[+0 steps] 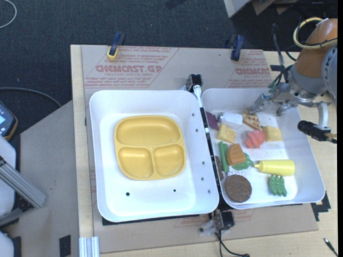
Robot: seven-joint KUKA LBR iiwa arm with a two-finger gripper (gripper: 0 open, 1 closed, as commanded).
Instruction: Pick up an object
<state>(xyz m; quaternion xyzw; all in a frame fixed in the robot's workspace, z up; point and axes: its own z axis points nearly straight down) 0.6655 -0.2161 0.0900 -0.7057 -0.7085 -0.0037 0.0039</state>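
A dark carpeted floor surrounds a bench (134, 68) topped with brown printed board, which is held at its far edge by a yellow-tipped clamp (114, 47) at upper left of centre and a blue clamp (236, 47) further right.

On the left half of the bench sits the left bin (107, 197), shallow and white. A yellow divided tray (150, 146) lies in it, with one long compartment at the top and two smaller ones below.

Just beside it, sharing the middle edge, is the right bin (311, 170), crowded with toy food. Along its left side lie a dark purple piece (212, 120), a pale yellow block (226, 134) and a green strip (223, 155). Near the centre are an orange-and-tan piece (236, 155), a white piece (233, 117) and a tan cracker-like piece (252, 122). A brown round cookie (237, 188) rests at the lower edge. Further right are a pink piece (255, 139), a small yellow cube (272, 133), a yellow bottle (276, 167) lying on its side, and a green cluster (276, 185) below it.

At the upper right of the frame the arm (313, 52) leans in over the far corner of the right bin. Its gripper (273, 103) hangs above the bin's upper edge, near the cracker-like piece, with its fingers spread apart and nothing between them.
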